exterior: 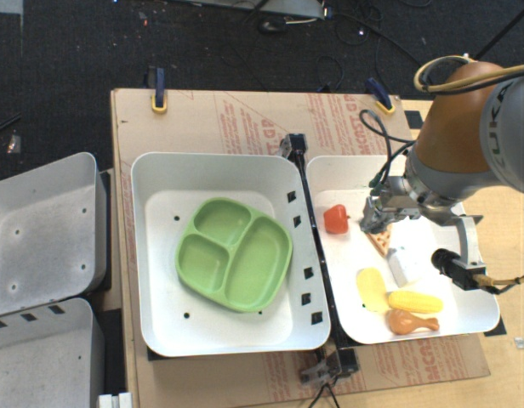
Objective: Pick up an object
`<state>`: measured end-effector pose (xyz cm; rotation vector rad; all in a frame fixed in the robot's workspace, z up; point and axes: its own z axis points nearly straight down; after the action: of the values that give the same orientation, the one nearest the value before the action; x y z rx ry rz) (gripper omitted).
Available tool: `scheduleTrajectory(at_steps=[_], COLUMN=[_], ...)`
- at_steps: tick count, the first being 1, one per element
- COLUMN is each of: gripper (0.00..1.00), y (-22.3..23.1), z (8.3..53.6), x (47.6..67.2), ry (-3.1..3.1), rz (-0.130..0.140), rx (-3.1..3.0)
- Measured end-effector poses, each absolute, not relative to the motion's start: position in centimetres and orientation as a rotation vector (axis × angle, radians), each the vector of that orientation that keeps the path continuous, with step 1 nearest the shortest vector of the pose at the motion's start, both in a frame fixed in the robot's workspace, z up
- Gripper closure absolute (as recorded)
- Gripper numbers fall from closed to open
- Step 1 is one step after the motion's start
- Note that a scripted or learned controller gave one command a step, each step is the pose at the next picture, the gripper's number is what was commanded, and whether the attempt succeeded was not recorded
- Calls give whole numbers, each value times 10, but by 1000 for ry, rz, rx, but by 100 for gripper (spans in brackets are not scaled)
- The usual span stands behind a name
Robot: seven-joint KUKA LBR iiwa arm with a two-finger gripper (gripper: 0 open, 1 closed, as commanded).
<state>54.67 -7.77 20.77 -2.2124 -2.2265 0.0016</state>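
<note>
White plastic bins sit side by side on the desk [211, 113]; the left bin [151, 185] holds a green plate [235, 253] with three compartments, and the right bin [475, 317] holds the small things on offer. The arm [462, 134] reaches over the right bin, and the tool [377, 221] hangs low near that bin's middle.

The step in hand looks like the approach or descent onto a target: nothing is seen lifted. Whether the tool is released or clenched I cannot tell, since its tip is a dark tangle against the bin.

The nearest candidates flank the tool. A red piece [336, 219] lies just to its left, apart from it. An orange wedge [380, 243], like a pizza slice, lies just below the tip, perhaps touching it; contact is too small to judge. Farther toward the front lie a pale yellow block [372, 287], a yellow banana [415, 301] and an orange drumstick [411, 321], close together. A small grey piece [398, 270] lies between the wedge and that group.

If the wedge is the target, the next move calls for the tool to settle over it, squeeze and rise straight. The wedge looks flat, so it may slip from the grip.
</note>
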Motion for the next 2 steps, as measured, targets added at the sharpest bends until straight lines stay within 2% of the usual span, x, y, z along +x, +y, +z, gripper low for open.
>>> scheduleTrajectory(at_steps=[2], gripper=[100], y=[41], z=[216], x=[530], ry=[-2231], rz=[-3], rx=[-2211])
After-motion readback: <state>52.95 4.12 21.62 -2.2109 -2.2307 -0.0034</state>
